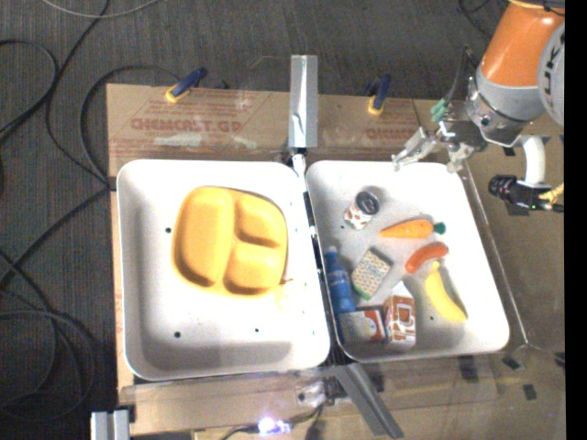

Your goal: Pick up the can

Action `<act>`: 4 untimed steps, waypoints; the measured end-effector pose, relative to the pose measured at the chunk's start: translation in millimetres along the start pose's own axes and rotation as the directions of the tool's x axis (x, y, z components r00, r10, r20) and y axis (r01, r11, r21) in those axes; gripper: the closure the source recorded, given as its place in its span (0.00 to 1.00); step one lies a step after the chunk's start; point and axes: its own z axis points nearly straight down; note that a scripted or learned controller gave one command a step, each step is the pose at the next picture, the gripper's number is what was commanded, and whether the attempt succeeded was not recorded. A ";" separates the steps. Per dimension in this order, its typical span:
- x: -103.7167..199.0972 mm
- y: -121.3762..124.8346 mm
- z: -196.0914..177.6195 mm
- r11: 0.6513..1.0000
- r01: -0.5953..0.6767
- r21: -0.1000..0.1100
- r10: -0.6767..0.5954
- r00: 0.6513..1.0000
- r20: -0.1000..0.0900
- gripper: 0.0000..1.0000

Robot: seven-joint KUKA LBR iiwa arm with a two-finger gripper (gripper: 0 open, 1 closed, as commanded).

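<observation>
The can (362, 208) is small, with a dark top and a white and red label, and lies tilted in the upper left part of the right bin (477, 246). My gripper (431, 150) hangs over the bin's far rim, up and to the right of the can and well apart from it. Its two fingers are spread wide, open, with nothing between them.
In the right bin also lie a carrot (408, 229), a red-orange sausage-like toy (426, 256), a banana (444, 299), a blue bottle (337, 282), a checkered packet (371, 272) and two small cartons (385, 321). The left bin (147, 319) holds a yellow sectioned tray (229, 239).
</observation>
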 end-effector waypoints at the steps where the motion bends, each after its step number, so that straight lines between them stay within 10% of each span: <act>1: 49.3 -19.8 157.4 1.000 0.031 0.002 -0.031 1.000 0.000 0.00; 2: 49.4 -19.4 147.7 1.000 0.031 0.001 -0.031 1.000 -0.001 1.00; 3: 30.4 3.2 156.1 0.996 -0.084 0.001 0.084 0.996 0.001 1.00; 4: 69.9 1.4 70.4 0.999 0.053 -0.001 -0.053 0.999 0.005 1.00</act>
